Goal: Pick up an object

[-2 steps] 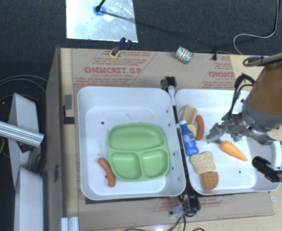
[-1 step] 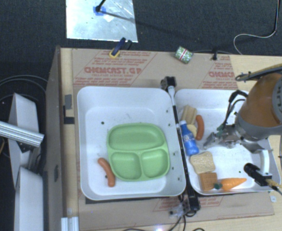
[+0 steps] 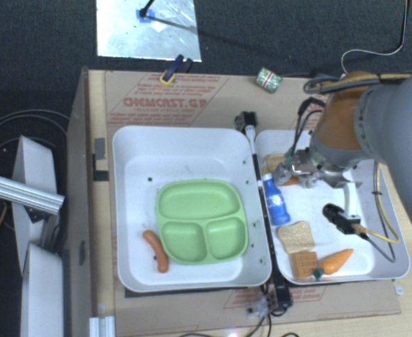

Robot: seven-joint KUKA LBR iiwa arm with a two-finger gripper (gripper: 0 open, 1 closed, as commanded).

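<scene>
My gripper (image 3: 295, 170) hangs low over the back left corner of the right bin (image 3: 384, 248), its metal end beside a small orange-tan item (image 3: 273, 163). A blue bottle (image 3: 275, 202) lies just in front of it along the bin's left wall. Closer to the front lie a pale bread slice (image 3: 296, 235), a brown square cracker (image 3: 304, 262) and an orange carrot (image 3: 335, 260). In the left bin (image 3: 132, 181) a green divided plate (image 3: 202, 220) rests with a sausage (image 3: 156, 250) at its front left.
The grey arm with its orange band (image 3: 342, 121) covers the back right of the right bin. A black part with a yellow cable (image 3: 342, 220) sticks out over that bin's middle. A small green can (image 3: 268, 79) sits on the cardboard behind the bins.
</scene>
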